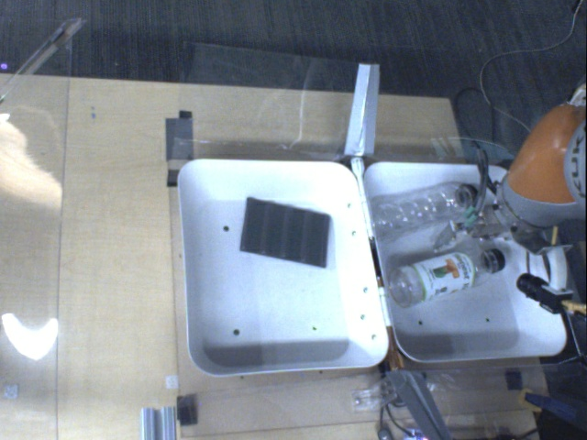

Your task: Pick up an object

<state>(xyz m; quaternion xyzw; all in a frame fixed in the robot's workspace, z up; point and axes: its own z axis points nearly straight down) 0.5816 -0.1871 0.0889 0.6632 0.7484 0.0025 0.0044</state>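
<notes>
- You have two shallow white bins side by side on the bench (pixel 110 273): the left bin (pixel 197 337) sits near the middle of the view, and the right bin (pixel 459 346) is at the right, where the arm (pixel 548 168) reaches in.
- The arm, grey with its orange band, hangs over the upper right part of the right bin, with the gripper (pixel 477 220) low among the things there.
- In the left bin a flat dark ribbed pad (pixel 285 232) lies alone, tilted a little, well apart from the arm.
- In the right bin a clear plastic bottle (pixel 417 209) lies on its side along the upper wall, its neck end just beside the gripper.
- Below it a labelled bottle with a dark cap (pixel 445 278) lies on its side, cap toward the right, near the gripper but apart from it.
- You cannot tell from this view how the jaws stand; nothing visibly sits between them.
- Judged from this, the step in hand is the approach or the grasp attempt, and nothing looks lifted yet.
- The next move calls for you to watch that the jaws straddle one bottle squarely; round, smooth bodies lying flat may roll or slip out.
</notes>
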